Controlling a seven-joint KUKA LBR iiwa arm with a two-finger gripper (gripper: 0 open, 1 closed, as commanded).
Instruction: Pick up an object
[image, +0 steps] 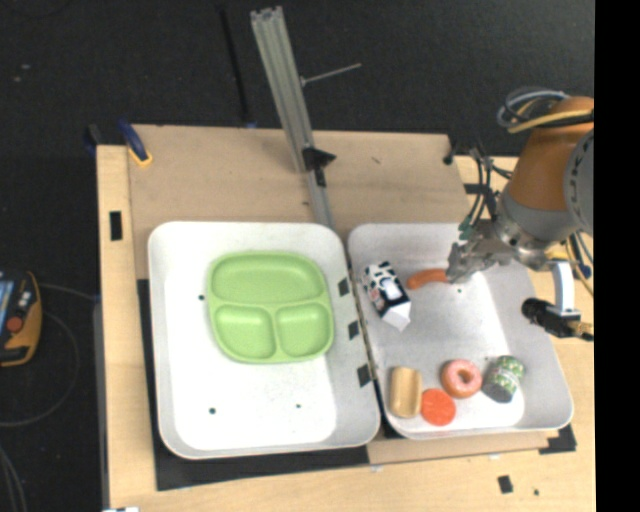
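along the right bin's (520, 420) near edge lie a tan bread roll (404, 391), red tomato (437, 407), pink donut (461, 377) and green-white ball (504, 378). further back, a cow-print carton (386, 294), then an orange carrot (428, 278) touching the gripper (462, 266); its grip cannot be told.

My desk (250, 170) is a pale tan board, bare along its far strip. All around it lies dark floor (150, 60), nearly black and faintly speckled. A grey metal post (290, 110) slants from the far side down toward the desk's middle. A blue and yellow clamp (135, 145) grips the far left corner. Off the left edge sits an orange and black device (18, 320) with a cable trailing near it. Small black tape marks (505, 485) dot the near right edge. The light is even and soft.
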